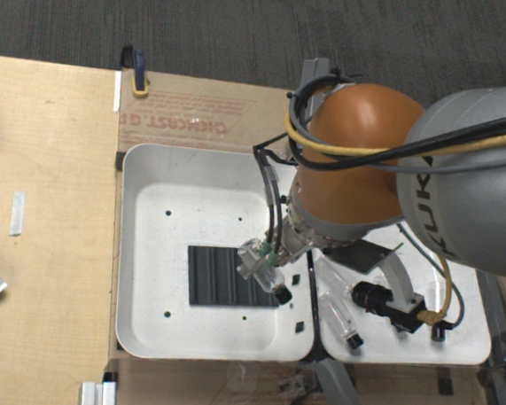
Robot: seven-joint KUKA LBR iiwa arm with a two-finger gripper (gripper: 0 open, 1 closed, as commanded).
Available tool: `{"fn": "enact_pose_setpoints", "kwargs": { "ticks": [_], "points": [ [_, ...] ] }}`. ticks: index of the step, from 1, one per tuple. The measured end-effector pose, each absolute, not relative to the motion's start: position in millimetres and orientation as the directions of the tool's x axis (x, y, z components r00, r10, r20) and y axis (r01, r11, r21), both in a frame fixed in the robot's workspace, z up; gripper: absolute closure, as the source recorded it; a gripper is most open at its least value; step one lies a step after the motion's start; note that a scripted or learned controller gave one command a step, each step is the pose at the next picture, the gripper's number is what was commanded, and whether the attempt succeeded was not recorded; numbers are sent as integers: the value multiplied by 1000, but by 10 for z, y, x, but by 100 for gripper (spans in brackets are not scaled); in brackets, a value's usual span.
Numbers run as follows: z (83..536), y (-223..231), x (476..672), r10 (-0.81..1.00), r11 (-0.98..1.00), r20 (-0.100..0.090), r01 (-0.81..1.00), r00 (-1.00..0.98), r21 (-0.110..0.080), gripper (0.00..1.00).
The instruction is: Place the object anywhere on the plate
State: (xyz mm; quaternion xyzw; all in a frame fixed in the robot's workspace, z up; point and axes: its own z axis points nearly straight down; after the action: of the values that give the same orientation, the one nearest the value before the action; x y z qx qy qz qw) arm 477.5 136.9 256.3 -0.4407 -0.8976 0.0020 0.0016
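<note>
Shows a dark ribbed plate [219,278] in the left bin [134,230], toward 6 o'clock of its floor. Finds the end effector [265,262] over the plate's 3 o'clock edge; cannot tell whether open or closed. Puts a small black piece [283,295], perhaps the object, at 4 o'clock beside it. Needs carrying toward 9 o'clock, then releasing low over the ribs' middle.

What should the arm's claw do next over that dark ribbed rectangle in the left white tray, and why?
Probably slide a little left in the view, toward the middle of the dark ribbed rectangular plate. The gripper hangs over the plate's right edge, beside a small black block, so anything set down there might land half off. Whether it carries anything, I cannot tell.
</note>
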Motion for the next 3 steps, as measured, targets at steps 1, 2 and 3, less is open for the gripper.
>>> {"fn": "enact_pose_setpoints", "kwargs": {
  "ticks": [1,2,3],
  "points": [
    [2669,1457,4780,707,707,0,707,-707,-3,100],
    [3042,1560,4782,677,736,0,677,-736,-2,100],
    [2816,1758,4780,622,783,1,622,-783,-4,100]
  ]
}}
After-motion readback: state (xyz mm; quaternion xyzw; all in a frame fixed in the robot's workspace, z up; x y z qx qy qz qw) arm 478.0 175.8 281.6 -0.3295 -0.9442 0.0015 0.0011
